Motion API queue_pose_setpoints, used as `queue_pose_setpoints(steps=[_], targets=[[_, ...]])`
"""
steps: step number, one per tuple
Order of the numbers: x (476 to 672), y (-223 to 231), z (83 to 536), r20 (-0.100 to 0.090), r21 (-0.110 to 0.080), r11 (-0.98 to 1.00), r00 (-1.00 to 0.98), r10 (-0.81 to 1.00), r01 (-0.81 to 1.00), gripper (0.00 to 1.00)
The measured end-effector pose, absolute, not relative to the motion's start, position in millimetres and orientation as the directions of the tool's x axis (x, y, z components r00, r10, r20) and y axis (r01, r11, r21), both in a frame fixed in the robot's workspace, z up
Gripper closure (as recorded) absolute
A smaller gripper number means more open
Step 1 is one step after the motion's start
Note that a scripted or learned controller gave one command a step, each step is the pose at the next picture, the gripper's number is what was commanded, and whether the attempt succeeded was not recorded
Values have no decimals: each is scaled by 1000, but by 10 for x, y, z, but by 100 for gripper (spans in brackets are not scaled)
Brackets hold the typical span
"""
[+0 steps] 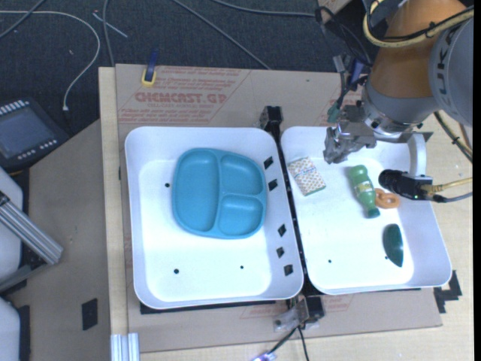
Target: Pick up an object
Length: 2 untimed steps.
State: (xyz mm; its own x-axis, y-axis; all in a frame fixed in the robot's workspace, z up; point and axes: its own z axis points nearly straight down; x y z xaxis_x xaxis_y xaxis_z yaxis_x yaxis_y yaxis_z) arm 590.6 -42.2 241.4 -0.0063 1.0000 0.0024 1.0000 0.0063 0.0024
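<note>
- Your gripper is sitting in the upper part of the right bin, near that bin's top-left corner, hanging off the grey-and-orange arm that comes in from the upper right of the frame. From this angle you honestly can't tell how it's set, and nothing looks caught in it.
- Closest thing to it is the small patterned packet, just down and to the left of the gripper, near the bin's left wall. It's a flat, squarish white pouch with a dotted print, lying a bit skewed.
- The green bottle is about as close, just down and to the right. Its long axis runs from upper left to lower right, so you'd want the grip across that line. It's light green, and its lower end is right by a little orange ring; can't tell if they touch.
- Further down toward the lower right is a dark teal oval piece, well apart from the gripper.
- Over in the left bin is a blue divided plate, far from where you are.
- My guess: go for the packet or the bottle, both a short drop away.
</note>
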Motion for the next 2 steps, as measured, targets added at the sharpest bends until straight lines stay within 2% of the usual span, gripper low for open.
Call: queue_pose_setpoints(steps=[2], targets=[[5705,586,2221,2,-3,4,-4,1000,1000,100]])
